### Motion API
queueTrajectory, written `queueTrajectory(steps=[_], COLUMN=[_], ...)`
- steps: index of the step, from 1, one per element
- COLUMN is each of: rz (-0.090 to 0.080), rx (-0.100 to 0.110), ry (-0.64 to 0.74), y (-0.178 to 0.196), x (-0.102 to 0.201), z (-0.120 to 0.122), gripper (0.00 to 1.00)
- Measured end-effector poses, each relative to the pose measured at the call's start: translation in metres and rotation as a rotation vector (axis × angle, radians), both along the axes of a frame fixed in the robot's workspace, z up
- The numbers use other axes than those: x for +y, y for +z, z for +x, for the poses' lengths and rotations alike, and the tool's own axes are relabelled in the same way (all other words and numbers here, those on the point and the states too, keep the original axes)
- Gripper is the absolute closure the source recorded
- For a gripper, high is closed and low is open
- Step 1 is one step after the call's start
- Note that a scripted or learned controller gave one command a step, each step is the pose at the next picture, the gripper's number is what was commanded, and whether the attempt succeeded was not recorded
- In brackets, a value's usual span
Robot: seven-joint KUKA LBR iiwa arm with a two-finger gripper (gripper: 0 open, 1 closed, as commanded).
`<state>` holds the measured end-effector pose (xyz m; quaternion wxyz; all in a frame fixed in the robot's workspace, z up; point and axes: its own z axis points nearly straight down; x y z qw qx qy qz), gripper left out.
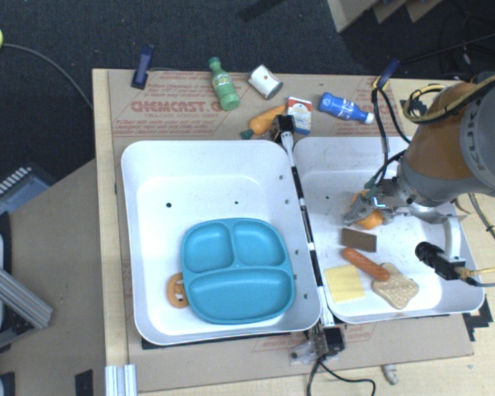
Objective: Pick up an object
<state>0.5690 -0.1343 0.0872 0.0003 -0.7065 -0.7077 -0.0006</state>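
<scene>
Red lettering on the cardboard sheet [181,106] under the bins reads roughly "CHEMCAST".

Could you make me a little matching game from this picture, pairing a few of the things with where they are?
Things:
1. blue divided plate
2. yellow cheese slice
3. green bottle
4. gripper

Places:
A. on the cardboard behind the bins
B. left bin
C. right bin, near its front edge
D. low over the right bin, at a small orange item

Pairs: 1-B, 2-C, 3-A, 4-D
</scene>
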Motion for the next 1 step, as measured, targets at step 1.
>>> queueTrajectory(steps=[1], rz=[0.0], rx=[-0.001], ry=[0.0], y=[0.0979], x=[0.0757], z=[-0.0035], gripper=[1.0])
